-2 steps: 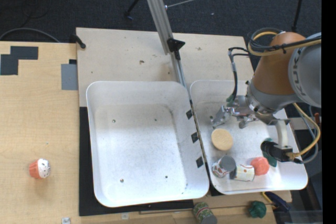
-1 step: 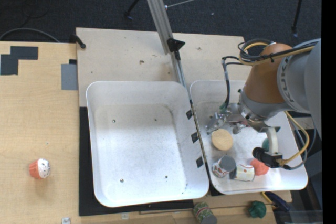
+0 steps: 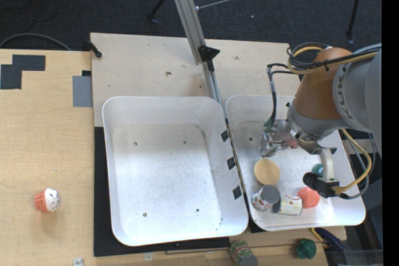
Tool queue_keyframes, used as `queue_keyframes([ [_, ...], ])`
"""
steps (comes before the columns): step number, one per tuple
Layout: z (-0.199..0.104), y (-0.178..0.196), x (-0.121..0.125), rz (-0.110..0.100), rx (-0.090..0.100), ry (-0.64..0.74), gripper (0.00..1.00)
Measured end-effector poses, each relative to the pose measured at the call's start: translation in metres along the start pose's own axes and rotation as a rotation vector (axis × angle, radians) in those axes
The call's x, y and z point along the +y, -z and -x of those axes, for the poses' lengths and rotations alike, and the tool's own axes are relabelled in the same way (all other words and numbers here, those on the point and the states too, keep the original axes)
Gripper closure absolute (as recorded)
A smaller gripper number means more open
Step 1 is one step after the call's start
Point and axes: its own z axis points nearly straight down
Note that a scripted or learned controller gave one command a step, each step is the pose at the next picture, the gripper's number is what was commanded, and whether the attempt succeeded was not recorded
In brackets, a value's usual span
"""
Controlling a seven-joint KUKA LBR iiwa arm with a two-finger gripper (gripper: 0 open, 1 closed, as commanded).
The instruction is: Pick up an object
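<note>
A pale wooden bench (image 3: pixel 156 65) is carrying two shallow white bins side by side. Off the bench's near edge, a green thing (image 3: pixel 305 248) and a small dark jar (image 3: pixel 240 252) are lying. Along the right bin's (image 3: pixel 349 216) near edge, a grey object (image 3: pixel 270 195), a white block (image 3: pixel 290 205) and an orange-red ball (image 3: pixel 308 197) are sitting close together, with a tan disc (image 3: pixel 267 171) just behind them. The gripper (image 3: pixel 272 141) is hanging over that bin's far left part, above the disc; whether its fingers are released or clenched cannot be told. The left bin (image 3: pixel 118 134) is lying beside it. A small red-and-white toy (image 3: pixel 47 200) is resting on the left tabletop.
</note>
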Motion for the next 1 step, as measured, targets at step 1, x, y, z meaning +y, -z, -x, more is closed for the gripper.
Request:
queue_keyframes([
  [1,0.0039,0.0574,-0.0084,0.008,-0.001,-0.001,1.00],
])
